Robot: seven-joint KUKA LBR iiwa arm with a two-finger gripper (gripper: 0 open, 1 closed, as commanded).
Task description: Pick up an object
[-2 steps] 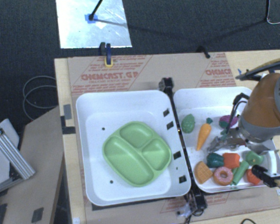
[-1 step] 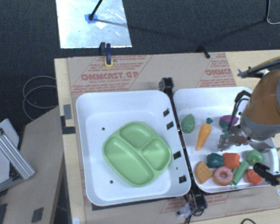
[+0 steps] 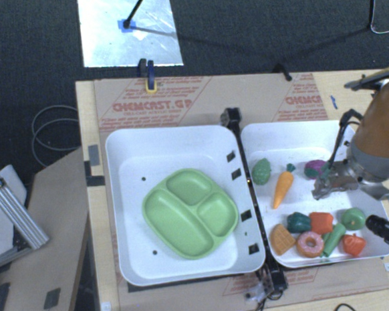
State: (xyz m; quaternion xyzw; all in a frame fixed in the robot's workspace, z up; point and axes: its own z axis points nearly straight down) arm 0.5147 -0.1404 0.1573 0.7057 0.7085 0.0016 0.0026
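Basically, gripper (image 3: 323, 187) hangs mid right bin (image 3: 293, 131), jaws state unclear; center on one toy, e.g. carrot (image 3: 282, 187), before closing.

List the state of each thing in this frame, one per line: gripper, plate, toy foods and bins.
Gripper: low in the right bin, above bare floor, no item visibly held.
Green plate: lying flat, right way up, in the left bin.
Carrot: lying slanted, apart from the gripper.
Donut: flat, near the front wall.
Purple toy: resting just behind the gripper.
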